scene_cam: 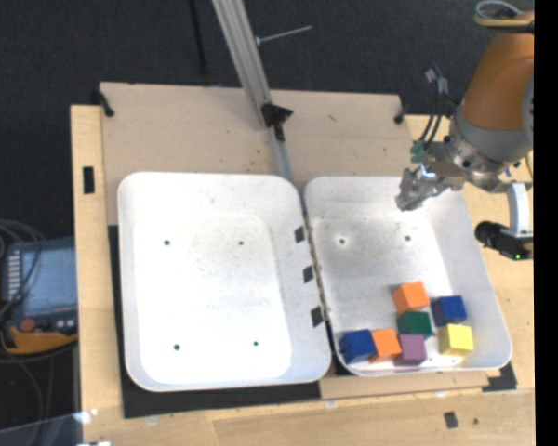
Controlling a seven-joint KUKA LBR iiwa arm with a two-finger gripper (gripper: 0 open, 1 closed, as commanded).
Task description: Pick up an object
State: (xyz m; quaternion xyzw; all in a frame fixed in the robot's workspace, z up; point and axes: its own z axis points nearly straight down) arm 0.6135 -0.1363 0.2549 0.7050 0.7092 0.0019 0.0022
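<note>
Holding seven blocks (412, 323), right bin (353, 221)

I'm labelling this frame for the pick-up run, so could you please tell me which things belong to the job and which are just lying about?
Job:
- gripper
- right bin holding blocks: orange block, green block, blue block, yellow block, purple block, second orange block, second blue block

Lying about:
- left bin
- metal rail
- handheld controller

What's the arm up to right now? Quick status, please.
Gripper hovering over right bin's far edge, nothing seen held. Blocks clustered at the near end, untouched. Path down to them looks clear.
</note>
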